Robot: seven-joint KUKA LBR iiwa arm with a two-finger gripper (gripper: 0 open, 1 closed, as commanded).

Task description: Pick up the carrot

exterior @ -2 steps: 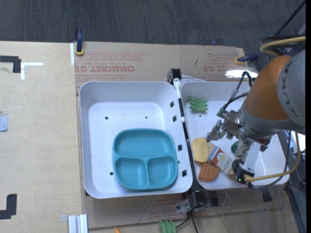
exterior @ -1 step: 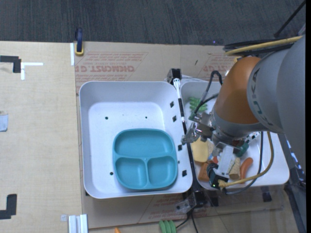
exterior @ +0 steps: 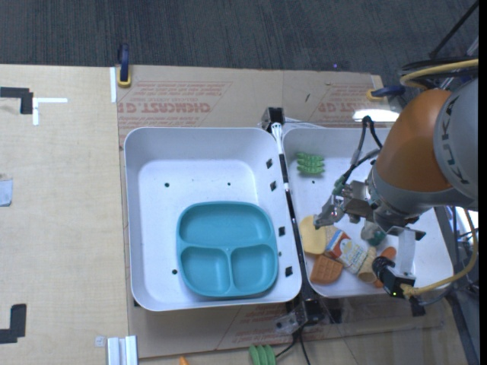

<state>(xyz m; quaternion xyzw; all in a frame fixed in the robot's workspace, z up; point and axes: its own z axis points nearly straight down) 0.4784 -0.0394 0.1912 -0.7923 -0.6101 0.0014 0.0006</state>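
Blue tray: three compartments, in the left bin, well left of the jaws
Green ridged toy: right bin, above and just left of the jaws
Jaws: over the right bin; whether released or clenched cannot be told
Carrot: orange, lower right of the jaws, partly behind the arm's wrist
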